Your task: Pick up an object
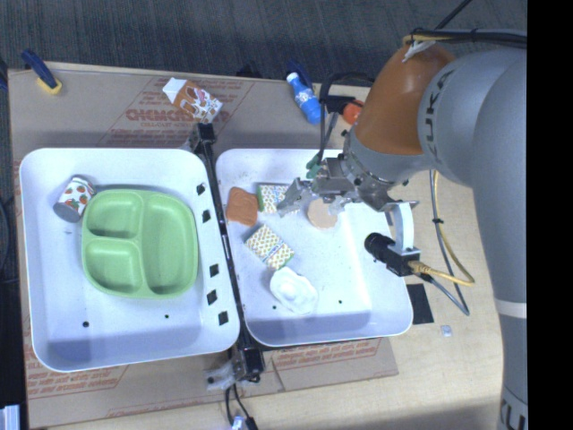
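Observation:
The right bin (385, 312) holds a brown-orange piece (241, 206), a green-and-white packet (271, 193), a checkered block (269, 246), a white crumpled item (294, 291) and a tan round disc (322, 215). My gripper (312, 197) hangs low over the bin's upper middle, just above the tan disc and right of the green-and-white packet. The grey and orange wrist hides the top of the gripper. Nothing shows as held.
The left bin (36, 267) carries a green divided plate (141, 240) and a small patterned cup (74, 197). Beyond the bins lie a snack packet (192, 99), a blue clamp (304, 97) and another clamp (40, 70). A black cable-mounted part (387, 252) hangs over the right bin's right side.

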{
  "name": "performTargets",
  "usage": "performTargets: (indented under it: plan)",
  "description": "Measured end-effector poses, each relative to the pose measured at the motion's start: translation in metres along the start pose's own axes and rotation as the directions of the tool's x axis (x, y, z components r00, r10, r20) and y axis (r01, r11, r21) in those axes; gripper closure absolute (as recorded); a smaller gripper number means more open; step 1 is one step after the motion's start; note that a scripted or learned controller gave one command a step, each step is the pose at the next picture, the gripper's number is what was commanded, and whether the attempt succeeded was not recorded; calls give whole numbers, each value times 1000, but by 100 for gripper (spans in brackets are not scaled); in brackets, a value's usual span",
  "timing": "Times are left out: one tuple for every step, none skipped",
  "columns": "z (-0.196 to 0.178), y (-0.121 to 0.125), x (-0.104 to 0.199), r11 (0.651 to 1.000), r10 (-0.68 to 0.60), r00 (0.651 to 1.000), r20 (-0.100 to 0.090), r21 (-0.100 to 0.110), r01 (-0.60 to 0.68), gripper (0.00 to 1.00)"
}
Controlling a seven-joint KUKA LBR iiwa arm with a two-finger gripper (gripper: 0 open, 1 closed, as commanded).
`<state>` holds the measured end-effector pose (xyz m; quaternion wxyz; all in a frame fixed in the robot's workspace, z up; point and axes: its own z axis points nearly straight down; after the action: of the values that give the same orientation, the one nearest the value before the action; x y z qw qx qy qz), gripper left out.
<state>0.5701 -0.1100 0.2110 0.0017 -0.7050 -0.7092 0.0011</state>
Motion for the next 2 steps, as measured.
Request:
performTargets:
  plan:
    - [120,-59,-2,1000,-1,1000,0,1,1,0]
    - [110,-58,-3,1000,-6,1000,0,2,6,100]
